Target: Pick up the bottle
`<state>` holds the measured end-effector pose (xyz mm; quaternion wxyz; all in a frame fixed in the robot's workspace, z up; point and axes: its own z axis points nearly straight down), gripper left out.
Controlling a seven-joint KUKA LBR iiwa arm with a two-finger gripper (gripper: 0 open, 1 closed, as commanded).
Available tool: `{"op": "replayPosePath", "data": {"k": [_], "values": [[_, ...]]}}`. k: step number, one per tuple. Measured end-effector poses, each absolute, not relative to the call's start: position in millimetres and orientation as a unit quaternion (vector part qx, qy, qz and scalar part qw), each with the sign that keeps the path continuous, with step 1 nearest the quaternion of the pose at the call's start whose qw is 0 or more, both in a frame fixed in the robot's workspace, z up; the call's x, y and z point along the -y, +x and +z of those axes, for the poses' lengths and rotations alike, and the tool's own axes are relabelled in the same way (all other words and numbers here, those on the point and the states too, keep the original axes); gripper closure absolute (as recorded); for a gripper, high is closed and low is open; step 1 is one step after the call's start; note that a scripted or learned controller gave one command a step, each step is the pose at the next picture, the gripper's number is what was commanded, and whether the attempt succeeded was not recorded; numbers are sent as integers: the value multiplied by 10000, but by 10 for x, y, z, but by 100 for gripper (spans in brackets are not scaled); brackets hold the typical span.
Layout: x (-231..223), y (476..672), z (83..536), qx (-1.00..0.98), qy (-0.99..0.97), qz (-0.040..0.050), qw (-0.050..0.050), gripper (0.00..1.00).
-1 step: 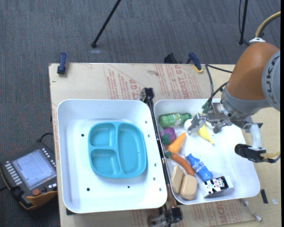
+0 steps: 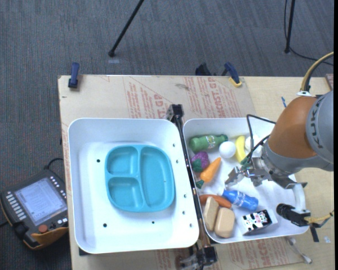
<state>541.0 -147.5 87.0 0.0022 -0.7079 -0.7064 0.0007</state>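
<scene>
1. Dark grey carpet surrounds a cardboard-topped bench, with tripod legs standing on the floor behind it and a teach pendant lying on the floor at its left.
2. Two blue clamps grip the bench's far edge.
3. Left bin holds a turquoise sectioned tray.
4. Right bin is crowded: a green bottle lies on its side near the far left corner, with a white egg, a yellow piece, purple grapes and a carrot close by.
5. Blue bottle lies on its side toward the near half, with tan bread pieces and a black-and-white box beside it.
6. Arm reaches in from the right, and the gripper hangs low just above the blue bottle, between it and the carrot.
7. Whether its fingers are spread or closed cannot be told; nothing is visibly held between them.
</scene>
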Motion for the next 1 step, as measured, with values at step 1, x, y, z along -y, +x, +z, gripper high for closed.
{"op": "replayPosePath", "data": {"k": [1], "values": [[1474,5417,976,7051,-7091,0,24,100]]}}
